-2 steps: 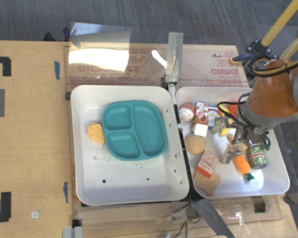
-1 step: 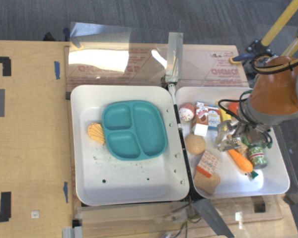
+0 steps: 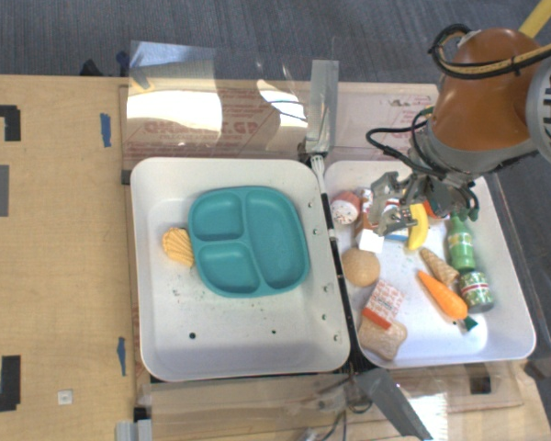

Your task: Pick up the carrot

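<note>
We see the carrot (image 3: pixel 442 295) lying flat in the right bin (image 3: pixel 514 333), orange body pointing up-left and its small green top toward the bin's lower right corner. It sits among crowded toy groceries: a tan bread stick (image 3: pixel 438 265) just above it, touching or nearly so, and a green bottle (image 3: pixel 460 240) and a green-and-red labelled can (image 3: pixel 476 287) just to its right. That crowding, we judge, leaves little room on the carrot's right side, so a grasp across its bare middle looks the safer choice.

The hand (image 3: pixel 397 211) hangs over the upper part of the same bin, near a yellow banana (image 3: pixel 419 230) and a red-and-white round tin (image 3: pixel 346 209), well short of the carrot. We cannot tell how its grasping parts stand; cables and metal blur together there, and nothing is visibly held.

Lower left of the carrot lie a round bread roll (image 3: pixel 360 266), a red-and-white packet (image 3: pixel 383 303) and a brown loaf slice (image 3: pixel 383 338). In the left bin (image 3: pixel 156 329) a teal divided plate (image 3: pixel 248 240) rests centrally with a yellow shell-shaped toy (image 3: pixel 178 244) touching its left edge.

As for writing, the arm's casing shows letters reading "KU" at the right edge; faint red print runs along the cardboard (image 3: pixel 184 129) behind the bins on the desk (image 3: pixel 46 274), too pale to read. The packet labels are illegible.
</note>
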Robot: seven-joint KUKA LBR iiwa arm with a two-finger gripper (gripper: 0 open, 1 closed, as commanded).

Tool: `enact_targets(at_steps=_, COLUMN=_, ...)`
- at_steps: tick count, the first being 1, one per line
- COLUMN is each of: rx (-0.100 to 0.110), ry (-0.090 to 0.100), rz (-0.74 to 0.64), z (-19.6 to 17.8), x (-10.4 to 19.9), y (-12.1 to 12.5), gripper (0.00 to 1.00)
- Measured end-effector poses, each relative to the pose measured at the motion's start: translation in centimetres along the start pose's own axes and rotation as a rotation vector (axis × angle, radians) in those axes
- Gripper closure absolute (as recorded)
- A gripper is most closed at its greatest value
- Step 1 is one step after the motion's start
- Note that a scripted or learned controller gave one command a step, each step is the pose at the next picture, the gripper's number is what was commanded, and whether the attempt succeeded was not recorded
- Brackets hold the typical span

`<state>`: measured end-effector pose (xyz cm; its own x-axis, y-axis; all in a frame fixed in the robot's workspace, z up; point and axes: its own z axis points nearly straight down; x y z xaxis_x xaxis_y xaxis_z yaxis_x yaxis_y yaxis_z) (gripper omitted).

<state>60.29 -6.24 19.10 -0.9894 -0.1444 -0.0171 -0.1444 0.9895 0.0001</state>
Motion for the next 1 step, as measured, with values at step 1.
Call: enact_targets(at_steps=1, rx=0.007, ry=0.001, rz=0.021, z=-9.29, x=4.35, y=-5.33, gripper=1.0)
